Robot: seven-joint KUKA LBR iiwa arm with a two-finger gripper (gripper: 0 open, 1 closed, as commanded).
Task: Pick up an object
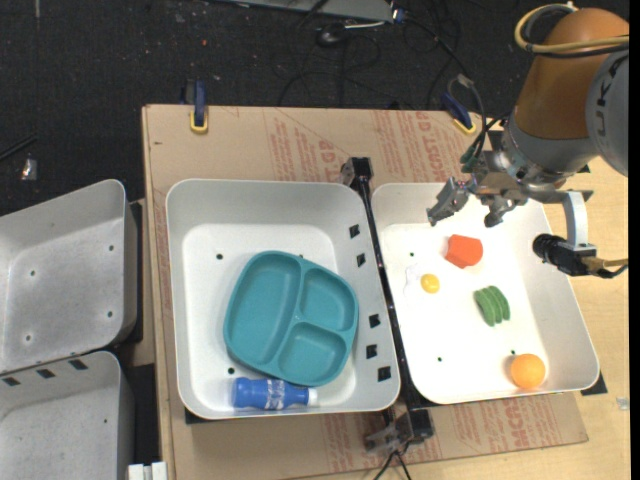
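While my pincer hangs spread over the far end of the right bin, nothing sits between its 2 fingers, so the pick is not yet made. My nearest target, by my reckoning, is the red block, just beside and a little nearer the camera than my fingertips.

Several things could spoil this. That block looks angular and slightly tilted; if I come down off-centre, 1 finger may land on its top face and shove it instead of straddling it. It also lies fairly near the bin's far wall, so a push that way could jam it against the slope, where my fingers would foul the wall.

A small yellow piece sits near the block on the left. I judge it too low and small for a sure grip, and a stray finger could flick it toward the divider between the 2 bins.

Well apart, the green piece and the orange ball lie toward the near end. I expect the ball would roll away under a glancing touch.

In the left bin, the teal tray and blue bottle are out of my way.
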